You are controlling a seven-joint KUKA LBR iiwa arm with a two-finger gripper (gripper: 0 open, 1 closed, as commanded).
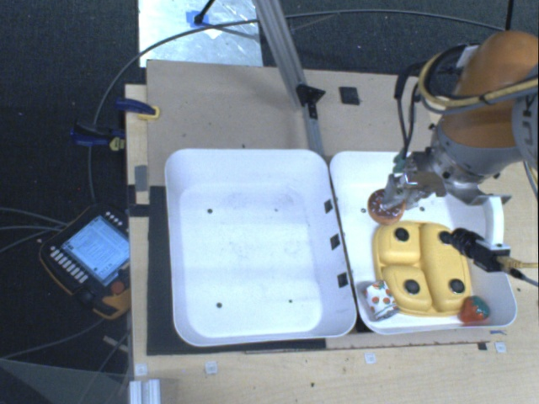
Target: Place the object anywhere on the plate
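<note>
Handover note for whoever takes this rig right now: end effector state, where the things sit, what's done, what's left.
End effector: low over the right bin, at a small round brown object; whether it grips it cannot be told.
Yellow compartment plate: in the right bin, just in front of that object.
Also in the bin: a small white patterned item at the plate's left corner, a red-orange item at its right corner.
Done: nothing rests on the plate.
Left: get an object onto the plate.
</note>
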